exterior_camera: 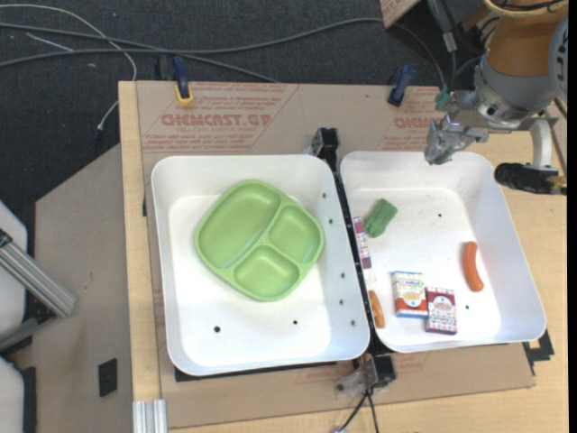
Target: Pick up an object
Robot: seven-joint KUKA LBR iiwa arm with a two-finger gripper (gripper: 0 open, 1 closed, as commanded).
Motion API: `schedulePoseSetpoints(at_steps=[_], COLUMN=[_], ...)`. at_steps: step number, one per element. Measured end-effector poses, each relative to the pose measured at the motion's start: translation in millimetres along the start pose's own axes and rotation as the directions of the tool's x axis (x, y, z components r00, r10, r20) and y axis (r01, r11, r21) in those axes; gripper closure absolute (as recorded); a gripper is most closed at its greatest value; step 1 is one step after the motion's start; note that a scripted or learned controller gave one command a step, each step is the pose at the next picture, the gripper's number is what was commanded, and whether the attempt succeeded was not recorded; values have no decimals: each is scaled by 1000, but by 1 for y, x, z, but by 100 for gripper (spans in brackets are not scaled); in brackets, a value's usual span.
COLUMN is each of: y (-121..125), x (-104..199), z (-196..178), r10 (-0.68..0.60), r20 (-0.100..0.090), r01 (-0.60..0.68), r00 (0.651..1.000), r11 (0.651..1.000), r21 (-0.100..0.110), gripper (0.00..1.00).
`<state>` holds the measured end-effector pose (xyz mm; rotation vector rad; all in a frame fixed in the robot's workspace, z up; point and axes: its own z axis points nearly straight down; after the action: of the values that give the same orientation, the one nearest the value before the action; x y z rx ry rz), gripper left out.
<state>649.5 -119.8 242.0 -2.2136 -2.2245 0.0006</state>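
Cardboard [270,115] covers the bench under the 2 white bins, pinned at its far edge by 2 blue clamps [183,87]. My gripper [439,148] hangs at the far rim of the right bin [514,242], near that bin's far left corner, pointing down. Whether it is released or clenched I cannot tell from this slant. I see nothing caught in it, and every object lies apart from me on the bin floors.

The left bin [180,314] holds 1 thing: a light green divided plate [260,240] with 3 compartments, lying flat and turned at an angle near the middle.

The right bin holds the small things. Nearest to me is a green toy piece [380,216], lying toward the bin's left wall. Just beside that wall rests a narrow purple and white packet [361,242], and further toward the near edge, along the same wall, a small orange stick [376,308]. Next to the stick lie 2 little boxes that look to be touching: a yellow and blue box [408,293] and a red box [441,310], the red one closer to the near rim. An orange sausage [472,266] lies alone toward the right wall, well apart from the boxes and from me.
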Motion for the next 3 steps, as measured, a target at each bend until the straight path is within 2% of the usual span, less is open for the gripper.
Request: schedulePoseSetpoints(at_steps=[1, 3], y=[-18, -21], x=[55, 148], z=[-4, 3], r10=[0, 1], r20=[0, 1], r01=[0, -1], r00=[1000, 1000], r11=[1000, 1000], r21=[0, 0], gripper=[100, 100])
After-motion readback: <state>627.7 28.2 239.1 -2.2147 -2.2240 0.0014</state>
